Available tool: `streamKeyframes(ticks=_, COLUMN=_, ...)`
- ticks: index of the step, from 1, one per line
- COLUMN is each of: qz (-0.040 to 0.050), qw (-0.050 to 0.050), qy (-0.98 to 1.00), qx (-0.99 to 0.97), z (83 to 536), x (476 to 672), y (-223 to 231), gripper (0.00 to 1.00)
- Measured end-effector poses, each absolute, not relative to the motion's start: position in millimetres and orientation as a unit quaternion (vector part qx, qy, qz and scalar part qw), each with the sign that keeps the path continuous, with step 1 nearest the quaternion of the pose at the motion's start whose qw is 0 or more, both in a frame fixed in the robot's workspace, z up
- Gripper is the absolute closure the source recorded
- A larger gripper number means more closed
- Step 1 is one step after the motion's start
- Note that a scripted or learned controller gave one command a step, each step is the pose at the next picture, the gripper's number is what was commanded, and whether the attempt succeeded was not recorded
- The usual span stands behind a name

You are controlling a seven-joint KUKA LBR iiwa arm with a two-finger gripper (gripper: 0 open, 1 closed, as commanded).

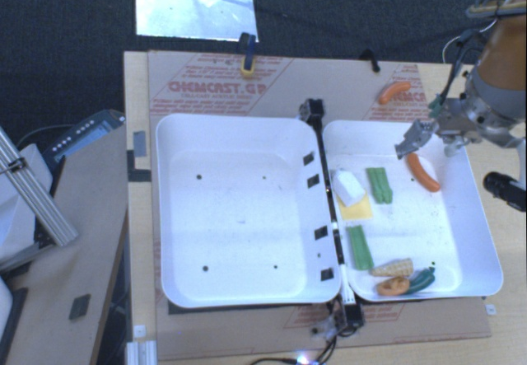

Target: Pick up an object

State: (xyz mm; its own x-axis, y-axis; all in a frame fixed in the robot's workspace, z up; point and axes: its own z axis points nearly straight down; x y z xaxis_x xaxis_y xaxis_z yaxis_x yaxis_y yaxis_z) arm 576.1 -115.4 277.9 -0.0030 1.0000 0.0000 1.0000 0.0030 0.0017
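Left bin (239,215): white, dotted with a few small dark spots. Right bin (461,223): white. Worktop (272,79): pale tan board with red printed lettering. Sausage (425,173): orange-red. Second sausage (394,92) on the board: orange. Bean pod (379,185): green. Second green strip (360,246): green. Block (348,186): white. Cheese slice (357,208): yellow. Pepper (421,279): dark green-teal. Arm (502,67): grey with orange band. Pincer (416,141): grey.

Two bins (239,128), two orange sausages (424,172).
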Motion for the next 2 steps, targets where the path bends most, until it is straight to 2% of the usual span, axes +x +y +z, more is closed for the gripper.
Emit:
streamKeyframes(ticks=1, qz=-0.0005, qw=0.000, qy=0.705, qx=0.709, z=233.5, x=552.7, y=-197.1, gripper=0.00)
streamKeyframes(ticks=2, qz=0.0014, qw=0.003, qy=0.708, qx=0.706, z=247.1, x=555.9, y=-192.6, gripper=1.00)
